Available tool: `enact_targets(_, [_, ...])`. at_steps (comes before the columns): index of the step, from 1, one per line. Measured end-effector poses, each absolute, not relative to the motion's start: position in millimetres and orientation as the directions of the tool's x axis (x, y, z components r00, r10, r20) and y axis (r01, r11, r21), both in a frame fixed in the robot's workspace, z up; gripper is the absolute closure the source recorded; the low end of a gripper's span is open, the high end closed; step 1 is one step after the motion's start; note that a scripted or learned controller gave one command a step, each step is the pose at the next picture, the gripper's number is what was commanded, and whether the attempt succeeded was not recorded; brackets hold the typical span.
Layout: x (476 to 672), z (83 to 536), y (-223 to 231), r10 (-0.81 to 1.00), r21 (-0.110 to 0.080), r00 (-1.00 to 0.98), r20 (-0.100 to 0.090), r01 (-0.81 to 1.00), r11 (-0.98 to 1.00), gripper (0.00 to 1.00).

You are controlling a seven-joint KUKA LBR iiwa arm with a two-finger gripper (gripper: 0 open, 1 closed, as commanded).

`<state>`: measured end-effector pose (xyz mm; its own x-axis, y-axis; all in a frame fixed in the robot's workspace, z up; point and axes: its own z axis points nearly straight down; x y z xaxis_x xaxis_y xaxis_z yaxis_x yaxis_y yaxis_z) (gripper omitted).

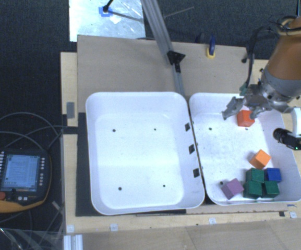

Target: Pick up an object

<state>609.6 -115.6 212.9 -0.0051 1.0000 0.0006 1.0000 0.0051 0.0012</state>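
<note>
A red-orange block [245, 119] lies in the far part of the right bin [213, 139]. My gripper [247, 110] hangs right over it, open, with one grey finger [232, 108] splayed to the block's left and the other at its right. The block shows just below the fingertips and looks to rest on the bin floor, not gripped. An orange block [261, 158], a blue block [273, 175], several green blocks [254, 184] and a purple block [232, 188] sit clustered at the bin's near right corner.
The left bin [103, 139] adjoins the right one along a shared rim with black clips [192, 149]. A slanted metal pole [160, 27] crosses the back. A teach pendant [17, 178] lies off the bench at left. A black fitting [288, 137] juts by the right rim.
</note>
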Motion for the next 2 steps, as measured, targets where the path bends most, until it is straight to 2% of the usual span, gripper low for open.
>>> enact_targets(1, [609.6,213,-116,1.0,0.002,-0.004,0.001,1.0,0.004,0.0])
enact_targets(2, [609.6,154,-123,1.0,-0.004,-0.002,0.0,1.0,0.002,0.0])
